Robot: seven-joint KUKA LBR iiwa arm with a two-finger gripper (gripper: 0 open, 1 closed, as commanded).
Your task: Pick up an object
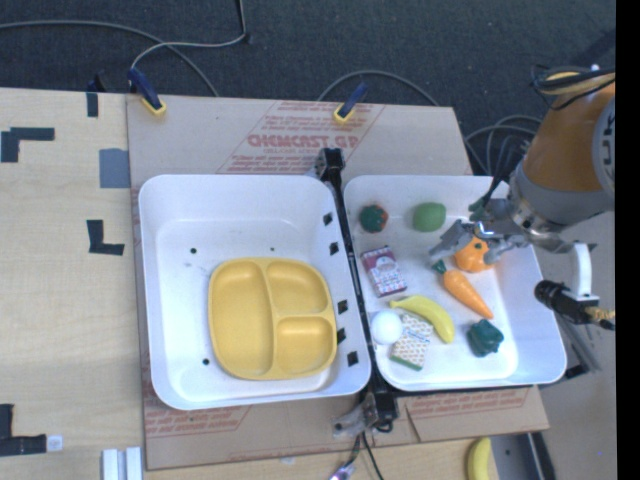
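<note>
Orange fruit point(472, 257) sits between the fingers of the gripper point(468, 246), which closes narrowly around it over the right bin point(530, 368); just below lies a carrot point(467, 293), further below-left a banana point(424, 314); left of the gripper, a green ball point(429, 216); far left, a yellow tray point(270, 318).

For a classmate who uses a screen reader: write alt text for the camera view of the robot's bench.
A robot gripper hangs over the right white bin, at a small orange fruit beside a toy carrot. That bin also holds a banana, a white egg and a green ball; the left bin holds a yellow divided tray.
</note>
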